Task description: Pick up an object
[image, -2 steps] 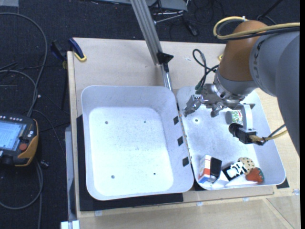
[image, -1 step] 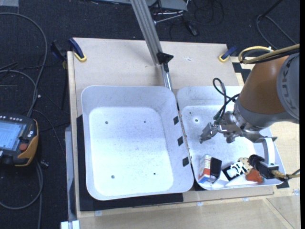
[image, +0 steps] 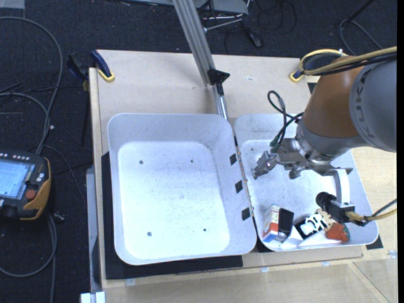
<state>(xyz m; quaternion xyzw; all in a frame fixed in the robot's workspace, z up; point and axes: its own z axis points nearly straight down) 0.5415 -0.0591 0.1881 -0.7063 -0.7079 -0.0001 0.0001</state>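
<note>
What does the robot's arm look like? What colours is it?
The arm is fat and round, grey with a shiny orange band above the wrist. At its end sits a small metal gripper, silver-grey. A thin black cable loops from the wrist down to it, and yellow cables run along the top.

The bench [image: 164,87] is a pale, wood-looking board sitting over a dark carpeted floor [image: 50,55]. Two shallow white bins sit right on it side by side, touching along the middle. The left bin [image: 126,137] takes up most of the board, and the right bin [image: 252,131] is partly covered by the arm. A yellow clamp [image: 104,71] grips the bench's far left corner and another yellow clamp [image: 297,76] sits at the far right.
</note>
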